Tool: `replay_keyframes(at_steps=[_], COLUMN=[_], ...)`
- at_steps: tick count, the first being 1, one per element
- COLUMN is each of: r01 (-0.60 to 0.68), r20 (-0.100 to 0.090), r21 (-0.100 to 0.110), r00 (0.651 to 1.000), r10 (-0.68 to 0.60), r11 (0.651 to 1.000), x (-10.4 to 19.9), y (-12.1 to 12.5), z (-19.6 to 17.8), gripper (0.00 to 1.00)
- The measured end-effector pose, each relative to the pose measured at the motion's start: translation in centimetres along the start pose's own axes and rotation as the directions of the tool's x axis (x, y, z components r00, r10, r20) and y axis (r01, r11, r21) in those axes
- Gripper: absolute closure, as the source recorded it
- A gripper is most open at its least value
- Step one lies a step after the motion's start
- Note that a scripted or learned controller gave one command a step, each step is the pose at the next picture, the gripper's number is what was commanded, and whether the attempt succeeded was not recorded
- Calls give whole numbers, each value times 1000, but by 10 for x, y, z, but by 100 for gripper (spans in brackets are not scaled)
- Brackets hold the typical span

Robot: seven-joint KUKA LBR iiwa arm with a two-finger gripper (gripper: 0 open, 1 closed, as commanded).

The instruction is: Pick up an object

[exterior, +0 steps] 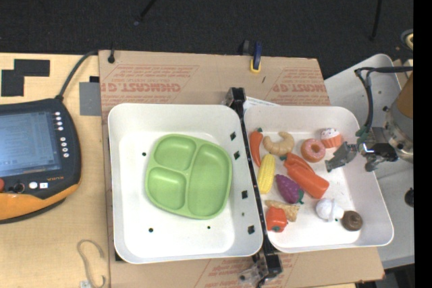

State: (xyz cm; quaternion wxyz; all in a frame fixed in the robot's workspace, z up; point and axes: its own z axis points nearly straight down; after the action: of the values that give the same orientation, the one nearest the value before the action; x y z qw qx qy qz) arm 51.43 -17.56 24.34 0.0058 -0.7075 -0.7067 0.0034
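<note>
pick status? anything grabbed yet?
Done: nothing lifted. The toy food, such as the corn, donut and orange pepper, lies in the right bin; the green plate sits in the left bin.
In hand: nothing visible. The hand sits over the right bin's right side, near the donut.
Left: the whole grasp and lift.

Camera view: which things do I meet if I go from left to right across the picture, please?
Tablet → green plate in the left bin → corn → purple grapes → pink donut → brown donut → gripper.
</note>
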Motion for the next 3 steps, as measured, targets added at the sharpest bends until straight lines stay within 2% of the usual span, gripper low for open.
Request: replay_keyframes(at_steps=[1, 2, 3], r01=[1, 2, 1], r20=[2, 1, 0], r21=[-9, -4, -5], r00=[1000, 1000, 1000], r10=[-1, -2, -1], r11=[1000, 1000, 1000], x=[0, -4, 6], y=[2, -2, -3], z=[-5, 57, 107], gripper=[0, 0, 0])
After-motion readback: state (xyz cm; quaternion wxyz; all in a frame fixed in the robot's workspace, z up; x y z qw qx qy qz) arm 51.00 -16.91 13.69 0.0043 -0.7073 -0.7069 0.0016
